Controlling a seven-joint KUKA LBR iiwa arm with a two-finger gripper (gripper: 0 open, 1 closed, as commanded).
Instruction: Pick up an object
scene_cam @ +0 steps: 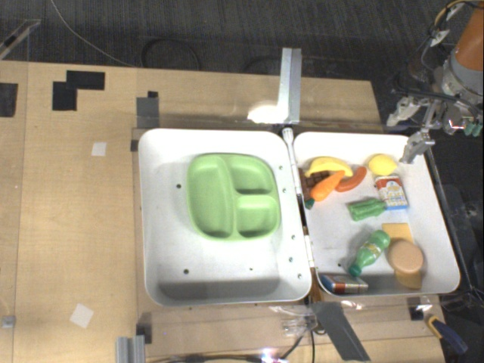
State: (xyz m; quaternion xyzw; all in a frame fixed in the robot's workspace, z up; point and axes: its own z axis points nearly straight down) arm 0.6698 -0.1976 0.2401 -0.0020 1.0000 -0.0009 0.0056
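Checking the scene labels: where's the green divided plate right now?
In the camera view, the green divided plate lies in the left bin, roughly at its centre, across the divider from the right bin that holds the toy food.

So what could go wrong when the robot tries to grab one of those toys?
The toys in the right white bin lie crowded: the yellow banana, orange carrot and red chili pepper touch, so the fingers might nudge or catch two at once. The green plastic bottle lies tilted against the tan round block and could roll away. The two-finger gripper hangs near the bin's far right rim and might bump it going down.
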